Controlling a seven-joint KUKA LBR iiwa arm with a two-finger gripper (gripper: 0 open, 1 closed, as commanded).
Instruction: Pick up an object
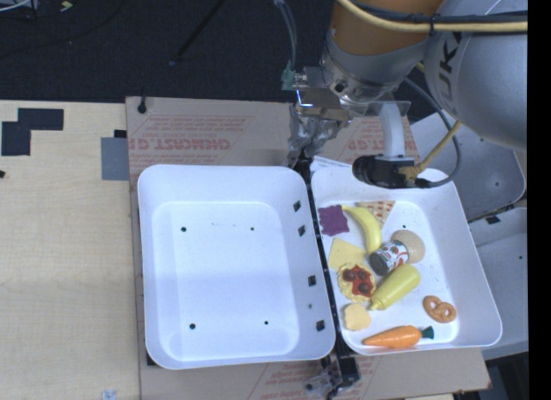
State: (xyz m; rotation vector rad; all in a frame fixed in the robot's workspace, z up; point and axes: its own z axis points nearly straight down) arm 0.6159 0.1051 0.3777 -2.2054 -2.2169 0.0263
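- The grey arm enters from the upper right, its orange band above the wrist, and bends down toward the far edge of the two bins.
- The pincer hangs at the far end of the seam between the bins, pointing downward over the rims; nothing shows between its tips, and whether it is spread or pressed together cannot be told from this slant.
- The left bin sits on the table beside the right bin, their inner walls touching along the middle.
- All the objects lie in the right bin, toward its left and near parts.
- The banana lies with its long axis running far-left to near-right, gently curved.
- A purple piece lies just left of the banana, at the bin's inner wall.
- A small can lies tipped on its side near the banana's near end, touching a round tan thing.
- A yellow bottle lies slanted, its narrow end pointing near-left.
- A pizza slice lies flat left of the bottle.
- A pretzel lies toward the right, apart from the rest.
- The carrot lies along the near wall, long axis left to right, green top pointing right.
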